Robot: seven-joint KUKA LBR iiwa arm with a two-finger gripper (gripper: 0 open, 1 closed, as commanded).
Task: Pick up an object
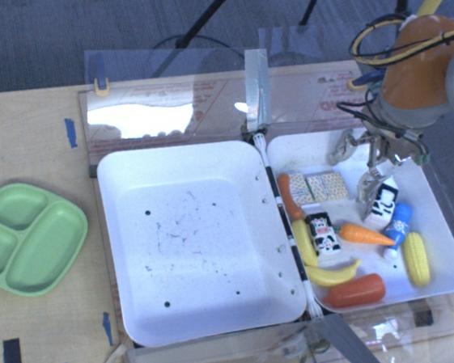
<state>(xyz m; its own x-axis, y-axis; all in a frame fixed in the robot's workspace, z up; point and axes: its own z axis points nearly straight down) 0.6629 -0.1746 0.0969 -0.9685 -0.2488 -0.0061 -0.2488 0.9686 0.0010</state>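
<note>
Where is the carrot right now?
The carrot lies in the right bin, toward its middle, between the black-and-white carton on its left and the blue bottle on its right, above the banana.

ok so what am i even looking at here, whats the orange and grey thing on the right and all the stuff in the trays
That is a robot arm, seen by one camera fixed above the bench and looking down at a slant. Its hand hangs over the right bin; I can't tell whether it grips anything. That bin holds toy food: a banana, a carrot, corn, a red sausage and crackers. The left bin sits beside it, and a green divided plate lies on the bench to the left.
</note>
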